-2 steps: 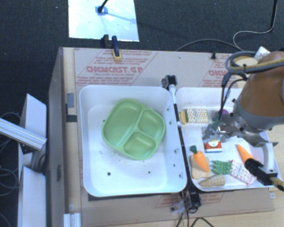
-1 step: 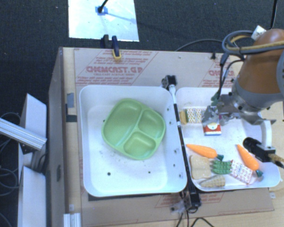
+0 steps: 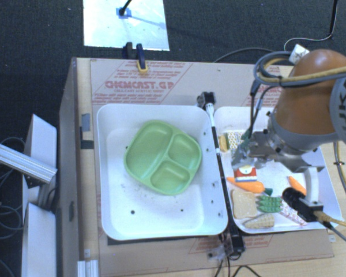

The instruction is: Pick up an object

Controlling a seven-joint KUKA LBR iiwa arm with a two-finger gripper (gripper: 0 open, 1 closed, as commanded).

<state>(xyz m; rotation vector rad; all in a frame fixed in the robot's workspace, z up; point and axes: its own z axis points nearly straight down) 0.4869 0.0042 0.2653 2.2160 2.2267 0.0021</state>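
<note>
The right bin (image 3: 328,198) holds several toy foods. An orange carrot (image 3: 247,184) lies near its left side, with a small red and white item (image 3: 245,171) just above it. A tan bread slice (image 3: 245,203) and a waffle-like piece (image 3: 259,221) lie at the front, next to a green leafy piece (image 3: 270,202). A yellow corn piece (image 3: 230,140) sits at the back left. Another orange piece (image 3: 296,184) lies further right. My gripper (image 3: 246,156) hangs low over the red and white item, and the wrist hides its tips.
The left bin (image 3: 112,212) holds a green divided plate (image 3: 163,156). A black divider rail (image 3: 217,154) runs between the two bins. The arm's large orange and grey body (image 3: 311,97) covers the back of the right bin.
</note>
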